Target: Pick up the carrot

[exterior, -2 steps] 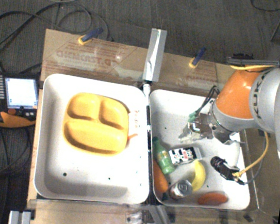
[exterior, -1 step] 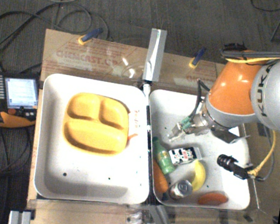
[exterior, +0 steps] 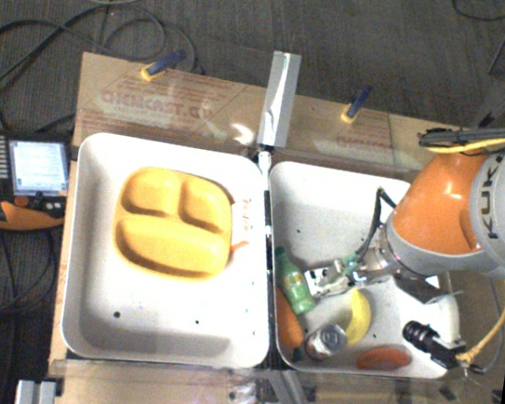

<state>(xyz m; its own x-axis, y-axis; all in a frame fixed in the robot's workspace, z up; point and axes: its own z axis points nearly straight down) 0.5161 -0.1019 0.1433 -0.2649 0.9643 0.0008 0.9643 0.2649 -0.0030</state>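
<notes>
Reaching into the right bin (exterior: 329,191) from the right, the gripper (exterior: 327,279) hangs low over the clutter at the bin's front, and whether its jaws are parted or closed I cannot tell; the metal parts blur together there. Nothing can be seen between them. Just left of the gripper lies a green bottle (exterior: 296,286), tilted, partly under the gripper. Below it the carrot (exterior: 287,326) rests against the bin's left wall near the front corner, its lower end hard to make out. Beside the carrot sits a silver can (exterior: 327,339), and a yellow fruit (exterior: 358,318) touches the can, its top hidden by the gripper. A red-orange object (exterior: 383,359) lies at the front wall. The arm (exterior: 448,216) covers the bin's right part. The left bin (exterior: 85,313) holds a yellow divided plate (exterior: 174,222).
</notes>
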